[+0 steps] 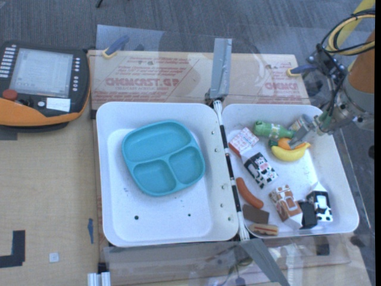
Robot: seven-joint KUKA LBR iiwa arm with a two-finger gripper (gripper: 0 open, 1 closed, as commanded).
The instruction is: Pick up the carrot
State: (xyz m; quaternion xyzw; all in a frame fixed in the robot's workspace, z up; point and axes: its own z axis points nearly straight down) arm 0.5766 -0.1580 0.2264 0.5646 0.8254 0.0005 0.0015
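The gripper (305,126) is reaching into the right bin (339,159) from the right, and whether its fingers are open or closed cannot be told, because they are blurring into the toys beneath them. The carrot (290,142) is lying just below and left of the fingertips, one small orange piece resting against one yellow banana (290,152); contact with the fingers is unclear. One green toy (269,128) is sitting just left of them. Farther down-left are lying one red-and-white carton (243,140), two cow-patterned cartons (261,169), one sausage (249,193) and one brown box (286,202). The left bin (113,177) is holding one teal divided plate (164,158). One hot dog (264,229) at the near rim is hard to make out.
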